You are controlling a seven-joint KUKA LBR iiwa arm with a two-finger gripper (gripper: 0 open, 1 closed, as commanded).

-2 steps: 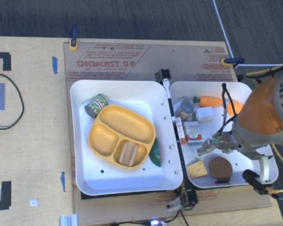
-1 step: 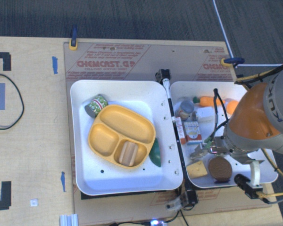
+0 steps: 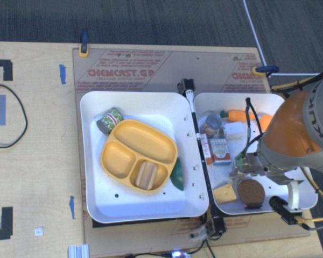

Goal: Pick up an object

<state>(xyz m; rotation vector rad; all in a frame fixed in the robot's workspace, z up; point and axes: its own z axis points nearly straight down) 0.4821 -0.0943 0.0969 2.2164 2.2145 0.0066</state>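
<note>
My gripper hangs low over the right bin, reaching in from the right under the orange wrist band. Just below it lies a round brown disc, and a yellow cheese wedge sits to the disc's left. Left of the gripper stands a small red and white carton. Farther back lie a grey can and an orange carrot, partly behind the cable. I cannot see anything held in the gripper.
The left bin holds a yellow divided plate with a tan piece in one compartment. A green can lies at its upper left and a dark green item at its right edge.
</note>
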